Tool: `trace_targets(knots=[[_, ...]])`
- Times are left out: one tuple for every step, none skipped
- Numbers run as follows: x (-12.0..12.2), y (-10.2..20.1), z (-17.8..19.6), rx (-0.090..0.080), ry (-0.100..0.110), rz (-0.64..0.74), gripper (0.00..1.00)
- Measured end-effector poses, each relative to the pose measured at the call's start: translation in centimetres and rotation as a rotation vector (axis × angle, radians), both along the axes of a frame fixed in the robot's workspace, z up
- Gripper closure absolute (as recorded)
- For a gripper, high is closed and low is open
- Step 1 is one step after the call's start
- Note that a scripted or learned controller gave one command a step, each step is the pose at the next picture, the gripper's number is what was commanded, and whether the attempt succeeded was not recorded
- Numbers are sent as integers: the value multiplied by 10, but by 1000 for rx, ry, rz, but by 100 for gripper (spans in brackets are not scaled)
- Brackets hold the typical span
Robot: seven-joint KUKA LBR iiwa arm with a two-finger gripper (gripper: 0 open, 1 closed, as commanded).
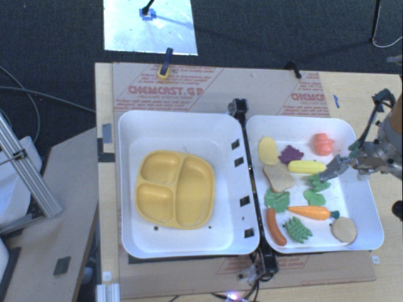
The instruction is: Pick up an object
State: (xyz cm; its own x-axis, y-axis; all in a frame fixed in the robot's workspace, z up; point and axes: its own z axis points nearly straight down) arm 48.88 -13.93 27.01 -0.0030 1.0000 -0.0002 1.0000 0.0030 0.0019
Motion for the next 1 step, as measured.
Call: trace_targets(knots=[[27,43,-154,4,11,5,0]])
